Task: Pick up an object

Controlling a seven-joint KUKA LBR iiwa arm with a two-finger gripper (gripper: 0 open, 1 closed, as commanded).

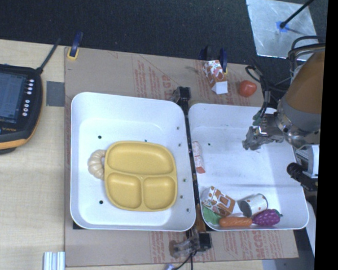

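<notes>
Objects for picking lie bunched along the near edge of the right bin (252, 170): a small printed carton (218, 201), an orange carrot (235, 222), a purple grape bunch (267, 217) and a silver can (253, 203), with something green (210, 217) tucked under the carton. A slim wrapped packet (198, 157) lies against that bin's left wall. The jaws (258, 136) hang over the bin's far right part, over bare floor and well apart from the cluster; from this slanted view I cannot tell whether they are spread or pressed together, and nothing is visible between them.

The left bin (83, 155) carries a yellow divided tray (140, 175) with a pale ridged item (96, 163) touching its left side. Beyond the bins, toward the tabletop's far edge, sit a small box (215, 75) and a red ball (247, 88).

The risks, as I judge them: descending where they hang, the jaws would close on nothing. In the cluster, things touch, so a grasp could nudge neighbours or catch two, and the can could roll away.
</notes>
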